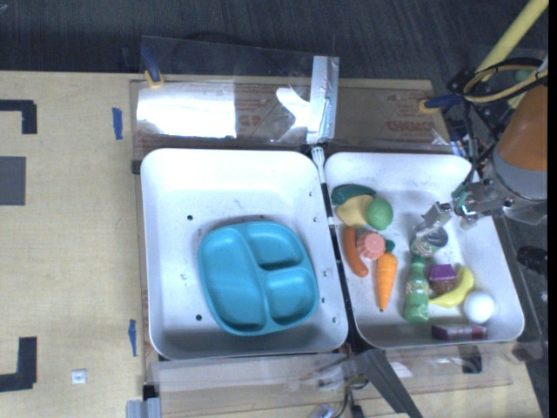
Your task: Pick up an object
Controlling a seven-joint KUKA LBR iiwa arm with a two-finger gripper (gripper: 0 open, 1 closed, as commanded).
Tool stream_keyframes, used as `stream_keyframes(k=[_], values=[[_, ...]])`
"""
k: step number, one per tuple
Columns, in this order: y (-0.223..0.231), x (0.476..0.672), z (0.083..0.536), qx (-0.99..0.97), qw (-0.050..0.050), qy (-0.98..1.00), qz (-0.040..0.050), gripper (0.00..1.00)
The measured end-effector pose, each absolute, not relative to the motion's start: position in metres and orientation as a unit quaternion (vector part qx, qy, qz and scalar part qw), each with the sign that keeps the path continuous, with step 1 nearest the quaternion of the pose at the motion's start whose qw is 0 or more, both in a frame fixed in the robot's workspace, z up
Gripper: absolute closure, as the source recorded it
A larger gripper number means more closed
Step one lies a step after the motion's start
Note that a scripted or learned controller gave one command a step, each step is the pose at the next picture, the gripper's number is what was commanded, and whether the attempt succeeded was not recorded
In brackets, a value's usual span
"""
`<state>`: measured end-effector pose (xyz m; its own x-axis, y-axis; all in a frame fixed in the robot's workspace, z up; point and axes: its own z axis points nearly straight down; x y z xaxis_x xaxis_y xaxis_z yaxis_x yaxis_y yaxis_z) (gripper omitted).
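I see my gripper [432, 226], grip state unclear, just above the green bottle [417, 290] at right of frame.

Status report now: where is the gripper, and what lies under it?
Gripper low over right bin, fingers unclear. Nothing seen held. Green bottle and purple toy just below; carrot beside.

Glossy blue plastic tray [258, 275]; smooth white plastic bins [165, 233]; matt wooden bench [61, 259]; shiny metal gripper [432, 225].
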<state>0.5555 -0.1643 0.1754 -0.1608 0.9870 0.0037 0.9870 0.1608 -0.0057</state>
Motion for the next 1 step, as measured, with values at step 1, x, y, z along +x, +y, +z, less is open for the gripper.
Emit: stream_keyframes(k=[1], values=[[-0.1274, 0.5285, 0.1085, -0.676, -0.010, -0.737, -0.0056, 0.00]])
